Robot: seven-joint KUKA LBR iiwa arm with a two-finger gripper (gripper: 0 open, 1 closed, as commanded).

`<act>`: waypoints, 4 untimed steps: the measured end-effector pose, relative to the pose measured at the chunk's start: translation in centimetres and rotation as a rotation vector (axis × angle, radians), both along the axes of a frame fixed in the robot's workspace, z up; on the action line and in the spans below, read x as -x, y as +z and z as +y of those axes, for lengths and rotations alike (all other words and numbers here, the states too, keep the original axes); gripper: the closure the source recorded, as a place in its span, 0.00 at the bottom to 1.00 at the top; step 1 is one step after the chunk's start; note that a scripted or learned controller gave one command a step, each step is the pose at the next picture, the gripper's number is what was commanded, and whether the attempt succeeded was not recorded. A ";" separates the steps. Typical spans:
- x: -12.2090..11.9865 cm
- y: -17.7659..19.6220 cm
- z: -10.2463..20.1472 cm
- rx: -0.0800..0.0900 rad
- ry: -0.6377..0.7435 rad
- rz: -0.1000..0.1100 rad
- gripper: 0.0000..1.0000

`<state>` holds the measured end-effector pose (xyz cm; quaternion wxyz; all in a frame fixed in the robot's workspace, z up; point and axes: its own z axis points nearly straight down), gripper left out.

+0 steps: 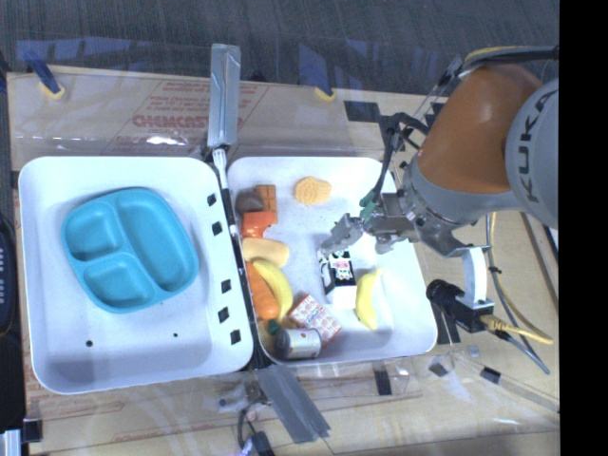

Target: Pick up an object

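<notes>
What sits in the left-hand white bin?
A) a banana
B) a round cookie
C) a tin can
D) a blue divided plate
D: the left bin holds a blue divided plate; the bananas, can and cookie all lie in the right bin.

Gripper (339, 245) hovers above black-and-white carton (339, 273) beside banana (367, 299).

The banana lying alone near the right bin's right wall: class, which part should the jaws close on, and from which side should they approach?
Probably the middle of the banana, taken from above. It lies flat and lengthwise, running toward the near wall of the right bin, so jaws set across its narrow width would span it. The small black-and-white carton sits close on its left, so the left finger has little room.
</notes>
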<state>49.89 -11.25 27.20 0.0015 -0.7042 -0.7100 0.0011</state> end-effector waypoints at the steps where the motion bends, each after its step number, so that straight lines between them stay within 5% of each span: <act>1: 0.0 5.6 -1.0 0.003 -0.358 -0.003 0.00; 2: 2.4 -7.2 2.5 0.002 -0.401 0.010 0.00; 3: -3.0 -15.8 -0.2 0.001 -0.375 -0.031 0.00; 4: -6.7 -8.0 3.6 0.001 -0.640 -0.002 0.00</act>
